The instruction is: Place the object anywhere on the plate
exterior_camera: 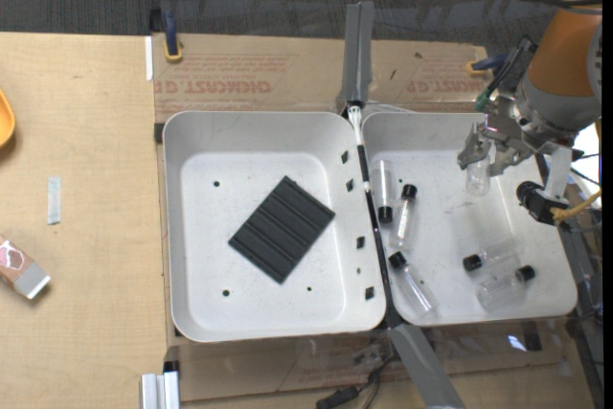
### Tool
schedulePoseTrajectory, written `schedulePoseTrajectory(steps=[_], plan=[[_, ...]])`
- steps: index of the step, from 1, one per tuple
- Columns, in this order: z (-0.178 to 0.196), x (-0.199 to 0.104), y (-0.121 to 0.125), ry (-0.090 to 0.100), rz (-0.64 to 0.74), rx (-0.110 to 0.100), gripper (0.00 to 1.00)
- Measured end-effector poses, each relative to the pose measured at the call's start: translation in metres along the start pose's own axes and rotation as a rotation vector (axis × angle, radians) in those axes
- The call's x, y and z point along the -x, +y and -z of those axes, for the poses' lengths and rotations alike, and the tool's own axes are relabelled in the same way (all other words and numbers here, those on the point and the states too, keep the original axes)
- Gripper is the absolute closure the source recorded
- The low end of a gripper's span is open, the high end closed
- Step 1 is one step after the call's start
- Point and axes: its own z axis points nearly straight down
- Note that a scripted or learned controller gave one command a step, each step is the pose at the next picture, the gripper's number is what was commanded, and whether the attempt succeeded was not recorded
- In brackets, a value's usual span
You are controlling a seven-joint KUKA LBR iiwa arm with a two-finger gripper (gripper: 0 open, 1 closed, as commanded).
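Lying nearest: loose clear vials with black caps at the front of the right bin (460,315), one (414,290) by the near left corner and a pair (498,279) toward the right wall.
Middle ground, target: the black ribbed plate (283,230) lies flat and turned on the diagonal on the floor of the left bin (278,332), well apart from the arm.
Middle ground, spares: two more capped vials (404,209) lie beside the divider between the bins.
Farther back, task's thing: the held vial (476,179) hangs roughly upright over the rear of the right bin, clear of the floor.
Gripper (482,154): its fingers look pinched on the vial's upper end, with the body hanging free below; the contact is small in the view, so how secure the hold is cannot be read.
Handling judgement: the vial looks light, stiff and smooth, probably slippery, and round enough to roll. A hold near the top lets it swing, so a grip across the middle of the body would be steadier.
Placement judgement: the plate's ridges may stop a roll if the vial is set down low, lying along them.
Farthest: a brown cardboard sheet (249,77) lies behind both bins.
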Motion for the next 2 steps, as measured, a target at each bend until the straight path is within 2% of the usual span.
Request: schedulePoseTrajectory(steps=[1, 2], plan=[[-0.009, -0.06, 0.032, 0.0, 0.153, 0.002, 1.0], [0.039, -0.113, 0.039, 0.0, 0.224, 0.003, 1.0]])
